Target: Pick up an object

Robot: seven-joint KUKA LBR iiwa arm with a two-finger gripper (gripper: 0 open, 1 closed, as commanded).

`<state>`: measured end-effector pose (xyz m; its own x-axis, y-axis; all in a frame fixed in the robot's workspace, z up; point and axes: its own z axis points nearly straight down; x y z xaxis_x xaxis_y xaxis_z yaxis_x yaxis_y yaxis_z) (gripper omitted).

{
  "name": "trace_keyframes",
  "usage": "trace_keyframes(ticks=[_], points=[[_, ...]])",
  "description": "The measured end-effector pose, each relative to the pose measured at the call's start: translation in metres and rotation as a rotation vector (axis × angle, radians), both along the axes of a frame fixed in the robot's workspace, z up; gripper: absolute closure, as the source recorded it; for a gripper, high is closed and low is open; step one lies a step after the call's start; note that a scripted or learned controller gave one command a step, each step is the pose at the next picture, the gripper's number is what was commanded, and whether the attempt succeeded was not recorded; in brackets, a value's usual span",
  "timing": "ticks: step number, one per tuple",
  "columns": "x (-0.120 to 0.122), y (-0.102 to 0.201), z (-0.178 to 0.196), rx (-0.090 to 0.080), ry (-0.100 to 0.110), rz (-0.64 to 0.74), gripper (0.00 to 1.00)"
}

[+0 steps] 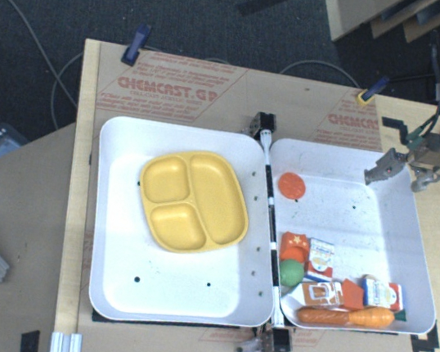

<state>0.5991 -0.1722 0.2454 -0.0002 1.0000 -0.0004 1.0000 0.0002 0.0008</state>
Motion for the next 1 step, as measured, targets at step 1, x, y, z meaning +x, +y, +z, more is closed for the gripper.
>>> trace_keyframes(ticks=[1], points=[[-0.0843,0.0372,-0.0675,0.001,0.002,-0.001,0.0]])
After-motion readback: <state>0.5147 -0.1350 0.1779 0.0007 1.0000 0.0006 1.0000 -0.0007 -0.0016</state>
